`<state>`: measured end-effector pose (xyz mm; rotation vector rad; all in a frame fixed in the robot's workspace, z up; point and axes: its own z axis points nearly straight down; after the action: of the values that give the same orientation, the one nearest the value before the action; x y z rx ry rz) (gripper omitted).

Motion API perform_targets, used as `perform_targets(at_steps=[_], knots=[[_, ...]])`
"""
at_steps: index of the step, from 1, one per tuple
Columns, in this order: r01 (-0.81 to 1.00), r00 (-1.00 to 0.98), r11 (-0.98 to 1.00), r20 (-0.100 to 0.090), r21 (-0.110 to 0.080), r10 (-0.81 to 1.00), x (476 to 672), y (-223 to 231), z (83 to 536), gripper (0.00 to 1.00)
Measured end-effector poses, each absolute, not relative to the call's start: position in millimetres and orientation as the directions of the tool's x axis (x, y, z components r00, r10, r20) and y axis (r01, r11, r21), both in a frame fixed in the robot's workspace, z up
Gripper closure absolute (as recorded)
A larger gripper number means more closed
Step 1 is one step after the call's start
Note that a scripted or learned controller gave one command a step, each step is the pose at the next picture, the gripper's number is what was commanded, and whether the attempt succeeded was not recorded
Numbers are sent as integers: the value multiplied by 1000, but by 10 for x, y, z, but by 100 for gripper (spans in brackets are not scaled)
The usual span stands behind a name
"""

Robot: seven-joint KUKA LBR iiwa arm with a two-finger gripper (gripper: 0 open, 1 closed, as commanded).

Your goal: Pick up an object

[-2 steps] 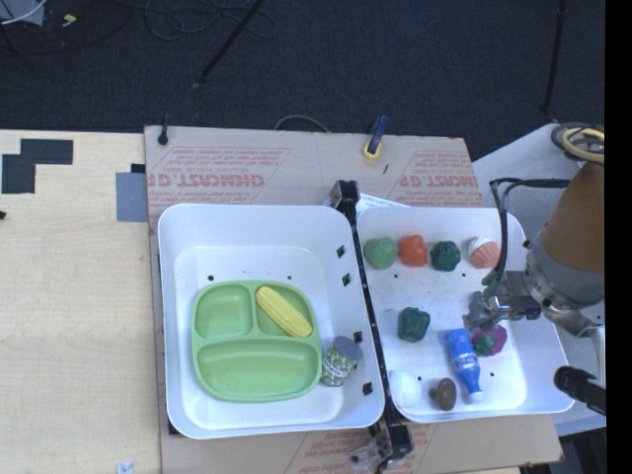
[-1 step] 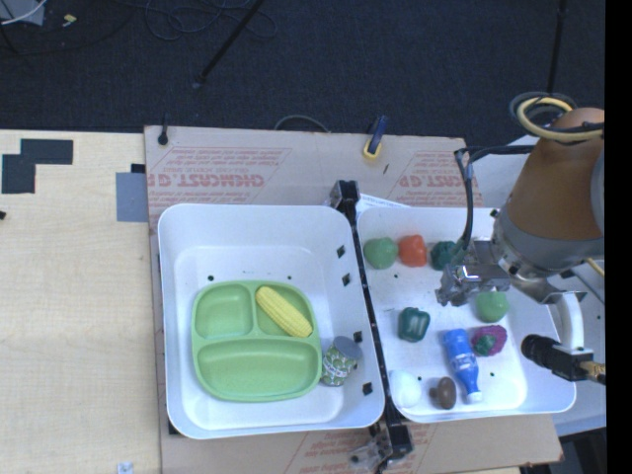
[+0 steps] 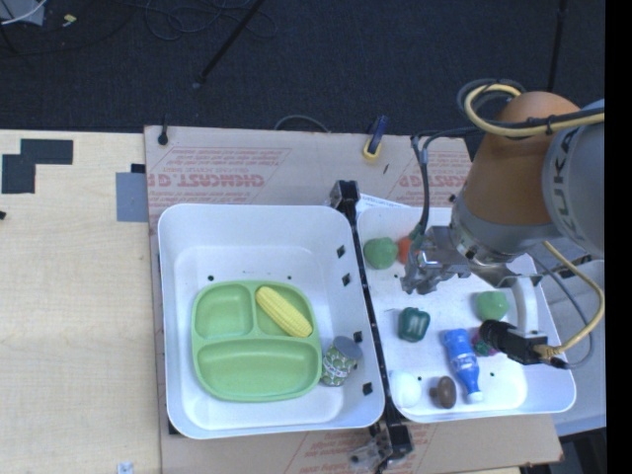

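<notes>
- Waiting in the right white bin (image 3: 553,395), your nearest target is the dark green pepper-shaped toy (image 3: 414,323), not yet lifted.
- Hovering just above it, the gripper (image 3: 423,273): you cannot tell its opening.
- Descent, grasp and lift all remain.

1. A green divided plate (image 3: 252,368) lies in the left bin (image 3: 188,235).
2. A yellow corn cob (image 3: 284,311) rests on the plate's upper right compartment.
3. A small grey-green object (image 3: 339,359) sits just right of the plate.
4. A cardboard sheet (image 3: 237,171) lies behind the plate.
</notes>
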<state>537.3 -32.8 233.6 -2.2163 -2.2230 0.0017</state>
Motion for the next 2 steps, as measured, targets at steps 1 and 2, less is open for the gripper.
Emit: perform_targets(at_steps=[1, 2], knots=[[1000, -1, 1, 1, -2, 1000, 5705, -209, 2302, 100], [1000, -1, 1, 1, -5, 1000, 5612, -172, 2363, 100]])
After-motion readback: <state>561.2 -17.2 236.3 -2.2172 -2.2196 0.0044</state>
